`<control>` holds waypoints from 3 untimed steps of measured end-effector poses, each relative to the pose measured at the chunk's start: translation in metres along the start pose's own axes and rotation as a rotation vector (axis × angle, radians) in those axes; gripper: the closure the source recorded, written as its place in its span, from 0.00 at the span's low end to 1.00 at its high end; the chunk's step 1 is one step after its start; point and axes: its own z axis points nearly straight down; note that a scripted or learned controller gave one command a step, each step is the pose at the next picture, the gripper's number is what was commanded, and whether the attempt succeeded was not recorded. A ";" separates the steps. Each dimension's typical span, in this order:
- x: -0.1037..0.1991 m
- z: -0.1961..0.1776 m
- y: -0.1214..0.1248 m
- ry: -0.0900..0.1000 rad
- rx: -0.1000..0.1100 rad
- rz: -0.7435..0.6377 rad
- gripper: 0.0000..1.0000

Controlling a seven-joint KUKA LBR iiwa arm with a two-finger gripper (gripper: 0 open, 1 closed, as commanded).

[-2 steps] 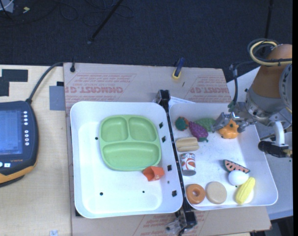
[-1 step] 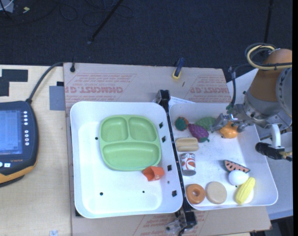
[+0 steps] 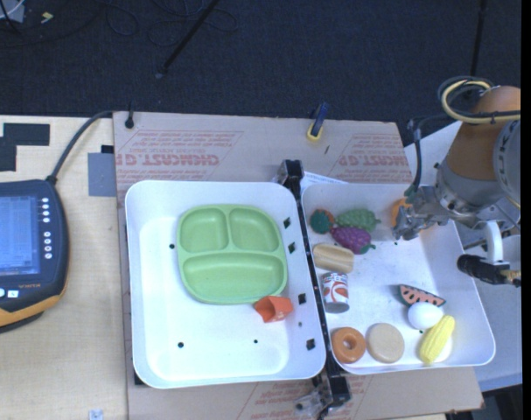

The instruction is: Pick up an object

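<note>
I see the gripper (image 3: 406, 220) low over the right white bin's (image 3: 475, 313) far edge, beside a small orange toy (image 3: 395, 208); whether it grips anything, I can't tell.

The divided plate (image 3: 231, 254) lies in the left bin (image 3: 151, 322); the right bin (image 3: 475, 322) holds toy foods (doughnut (image 3: 348, 345) beside cookie (image 3: 386, 342)).

The bench (image 3: 38, 357) carries a cardboard sheet (image 3: 204, 151) with the two white bins (image 3: 151, 322) side by side, and a grey-orange handheld screen device (image 3: 16, 252) at far left.
</note>
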 end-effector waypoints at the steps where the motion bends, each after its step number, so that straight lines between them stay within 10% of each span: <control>1: 0.005 -0.056 0.006 0.005 -0.004 -0.001 1.00; 2: 0.003 -0.107 0.007 0.004 -0.005 -0.001 1.00; 3: 0.065 -0.108 -0.002 0.008 0.003 -0.004 1.00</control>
